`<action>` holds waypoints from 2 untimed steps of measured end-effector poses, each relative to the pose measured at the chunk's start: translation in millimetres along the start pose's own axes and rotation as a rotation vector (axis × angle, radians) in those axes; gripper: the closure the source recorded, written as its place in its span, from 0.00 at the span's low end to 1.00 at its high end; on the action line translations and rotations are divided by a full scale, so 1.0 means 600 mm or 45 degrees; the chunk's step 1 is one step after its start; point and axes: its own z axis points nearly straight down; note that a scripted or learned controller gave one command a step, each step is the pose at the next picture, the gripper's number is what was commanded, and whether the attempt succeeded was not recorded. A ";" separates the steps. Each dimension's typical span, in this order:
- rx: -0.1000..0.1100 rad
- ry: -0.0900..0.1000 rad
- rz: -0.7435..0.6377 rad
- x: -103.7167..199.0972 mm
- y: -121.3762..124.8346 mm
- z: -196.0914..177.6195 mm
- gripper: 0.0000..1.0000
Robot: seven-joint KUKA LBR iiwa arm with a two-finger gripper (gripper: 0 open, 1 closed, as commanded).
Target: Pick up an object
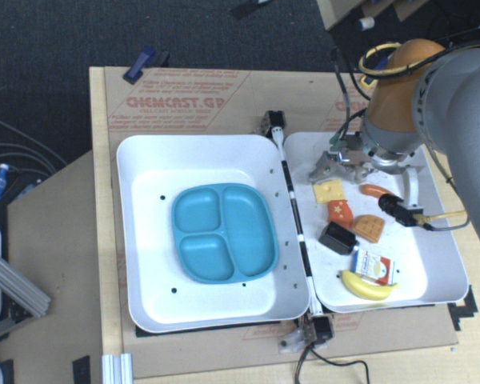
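Toys in the right bin, hand low over its far end.

Nearest the camera in the right bin (444,282): a yellow banana (365,286), touching a small white and red carton (374,267) just behind it. Next back: a black block (337,238) beside a brown waffle-like piece (369,228), an orange-red piece (340,211), then a yellow cheese wedge (329,191) and a red sausage-like piece (374,190). Farther still, at the bin's far end: the hand (346,158) under the orange-banded arm (400,94), close above the cheese wedge; fingers too blurred to tell whether released or clenched, nothing seen between them. In the left bin (136,214): a blue three-compartment plate (223,232). Both bins on the bench (184,94).
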 end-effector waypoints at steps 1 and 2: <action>0.002 0.001 0.000 0.022 -0.072 0.000 0.00; -0.008 -0.003 0.002 0.020 -0.068 -0.022 1.00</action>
